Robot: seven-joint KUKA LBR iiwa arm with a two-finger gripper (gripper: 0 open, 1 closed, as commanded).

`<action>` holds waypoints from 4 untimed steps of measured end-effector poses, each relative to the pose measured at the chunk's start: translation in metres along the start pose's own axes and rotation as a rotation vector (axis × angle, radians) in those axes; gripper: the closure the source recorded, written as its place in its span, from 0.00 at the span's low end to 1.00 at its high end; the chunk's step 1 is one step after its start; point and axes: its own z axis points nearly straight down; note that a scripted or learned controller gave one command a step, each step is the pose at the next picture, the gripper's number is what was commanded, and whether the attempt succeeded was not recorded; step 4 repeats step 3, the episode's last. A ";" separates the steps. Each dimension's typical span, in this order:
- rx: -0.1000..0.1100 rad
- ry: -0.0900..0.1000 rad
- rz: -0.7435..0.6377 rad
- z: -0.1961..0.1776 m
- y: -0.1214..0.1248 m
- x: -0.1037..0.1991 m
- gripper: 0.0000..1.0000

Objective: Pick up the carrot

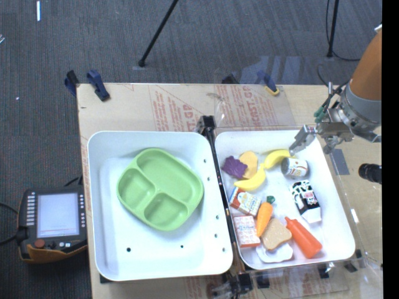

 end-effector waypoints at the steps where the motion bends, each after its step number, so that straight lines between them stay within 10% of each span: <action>1: 0.013 0.003 0.137 0.133 -0.041 0.045 0.00; 2: -0.017 -0.004 0.076 0.171 -0.076 0.063 0.00; 3: -0.017 0.001 0.083 0.162 -0.075 0.062 1.00; 4: -0.017 0.001 0.083 0.162 -0.075 0.062 1.00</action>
